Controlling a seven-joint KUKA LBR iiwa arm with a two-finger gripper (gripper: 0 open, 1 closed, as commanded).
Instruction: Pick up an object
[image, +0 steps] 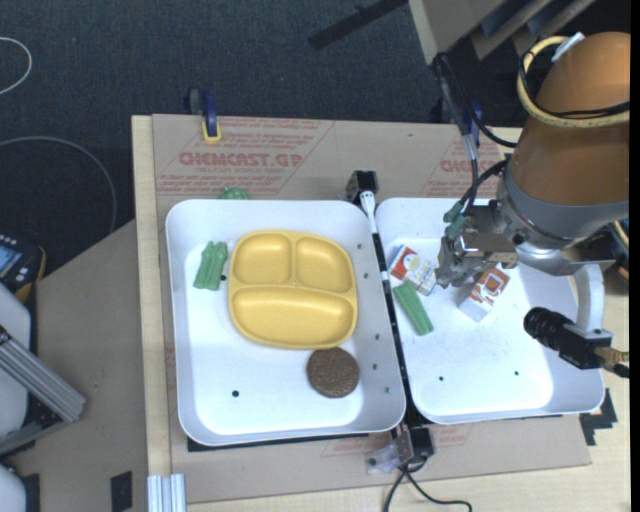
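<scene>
Right bin (520, 385): gripper (458, 268) low between two red-and-white cartons (410, 268) (485, 290), finger state impossible to tell, green pod (412, 308) just beside; left bin (200, 380): yellow divided plate (293, 288), green pod (210, 266), brown round cookie (332, 372).

- Two shallow white bins sat side by side: one under the gripper (458, 268), the right bin (500, 385), and one well off to its left, the left bin (190, 330).
- Two green pieces: one just left of and below the gripper (412, 308), one far left (210, 265).
- Two red-and-white cartons: one just left (411, 268), one just right (485, 290).
- One yellow divided tray (293, 288), left.
- One brown disc (332, 372), lower left.
</scene>
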